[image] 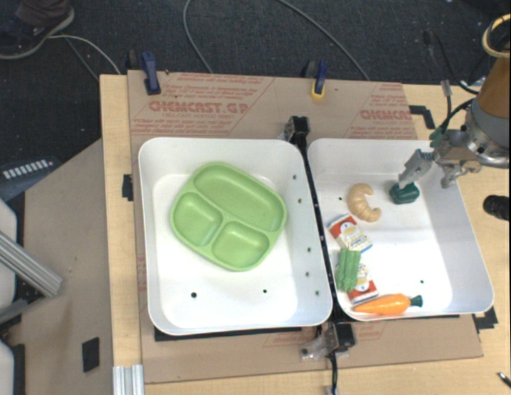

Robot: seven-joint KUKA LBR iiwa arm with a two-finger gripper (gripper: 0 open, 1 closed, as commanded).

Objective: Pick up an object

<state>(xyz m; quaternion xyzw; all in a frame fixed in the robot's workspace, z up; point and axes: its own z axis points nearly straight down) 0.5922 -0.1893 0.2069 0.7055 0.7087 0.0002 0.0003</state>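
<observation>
My gripper hangs over the far part of the right bin, its two fingers spread apart and open with nothing between them. A small dark green object lies on the bin floor just below the left finger. Left of it rests a tan croissant. Along the bin's left side lie a red and white packet, a green bean pod and an orange carrot at the near edge.
The left bin holds a light green divided plate. Blue clamps and a cable sit at the bench's far edge. The arm's grey wrist comes in from the right.
</observation>
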